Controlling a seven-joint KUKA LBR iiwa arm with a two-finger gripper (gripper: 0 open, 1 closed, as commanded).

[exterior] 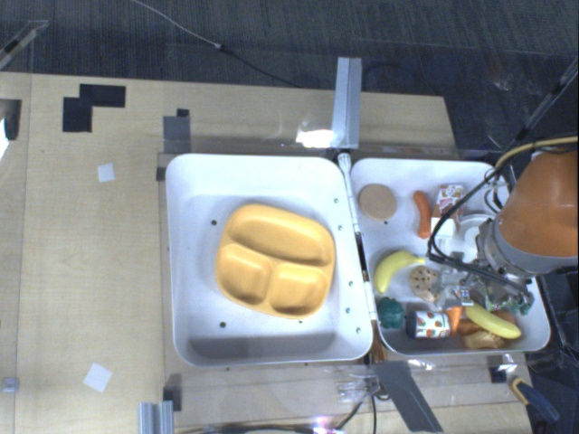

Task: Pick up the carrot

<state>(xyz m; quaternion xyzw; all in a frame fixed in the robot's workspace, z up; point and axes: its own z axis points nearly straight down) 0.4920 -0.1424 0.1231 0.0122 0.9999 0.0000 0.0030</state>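
In the camera view we see the claw low in the right bin, but its tip is a tangle of metal parts and black cables, and we cannot tell whether it stands wide or narrow, nor whether anything sits in it. The arm above it is cut off at the right edge; its smooth orange band hides part of the bin floor beneath.

The carrot is hard to make out: we read it as a small orange sliver just below the claw, beside a yellow banana that lies along the bin's near right corner. Something brownish-orange is tucked under that banana, too hidden to name.

Clearer things lie around them. A second, curved banana rests near the bin's left wall, a speckled round cookie touching its end. A flat tan disc and a glossy red-orange sausage shape sit towards the far side, with a small printed carton beside them, partly behind cables. A dark green lump and a small labelled can on its side lie near the front wall.

The left bin, matte white with rounded corners, holds a moulded yellow tray with three shallow compartments. Both bins sit on a pale wood-grain tabletop.
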